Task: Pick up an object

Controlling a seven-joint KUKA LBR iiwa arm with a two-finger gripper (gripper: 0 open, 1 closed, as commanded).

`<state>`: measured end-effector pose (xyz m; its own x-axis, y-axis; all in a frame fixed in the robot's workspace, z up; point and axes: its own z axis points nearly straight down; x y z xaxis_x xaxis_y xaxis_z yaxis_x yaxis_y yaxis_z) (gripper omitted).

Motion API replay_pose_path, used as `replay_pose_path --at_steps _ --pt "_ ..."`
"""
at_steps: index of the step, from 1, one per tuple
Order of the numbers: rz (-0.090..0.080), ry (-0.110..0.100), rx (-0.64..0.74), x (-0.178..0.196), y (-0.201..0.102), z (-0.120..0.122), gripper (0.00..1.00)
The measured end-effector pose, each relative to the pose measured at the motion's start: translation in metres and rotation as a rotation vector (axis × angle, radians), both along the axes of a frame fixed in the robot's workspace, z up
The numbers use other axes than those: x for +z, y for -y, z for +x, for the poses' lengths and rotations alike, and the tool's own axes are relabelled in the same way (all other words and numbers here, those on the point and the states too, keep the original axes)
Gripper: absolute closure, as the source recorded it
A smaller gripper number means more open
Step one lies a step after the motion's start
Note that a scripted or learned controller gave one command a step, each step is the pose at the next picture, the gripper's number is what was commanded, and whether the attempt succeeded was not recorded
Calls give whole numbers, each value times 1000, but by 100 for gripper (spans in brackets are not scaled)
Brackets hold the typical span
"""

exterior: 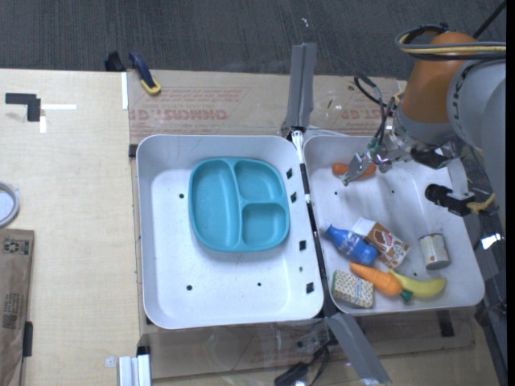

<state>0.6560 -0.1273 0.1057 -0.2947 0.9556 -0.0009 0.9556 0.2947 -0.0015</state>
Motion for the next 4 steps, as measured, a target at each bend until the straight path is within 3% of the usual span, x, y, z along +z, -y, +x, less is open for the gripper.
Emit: replay_pose_path --at_steps 1,2,3,4 --pt "-1 -1 -1 7 1 0 100" --pt "-1 -2 -1 7 1 0 0" --pt "-2 -3 -2 13 2 0 100" --pt "-2 -3 -2 13 2 0 0"
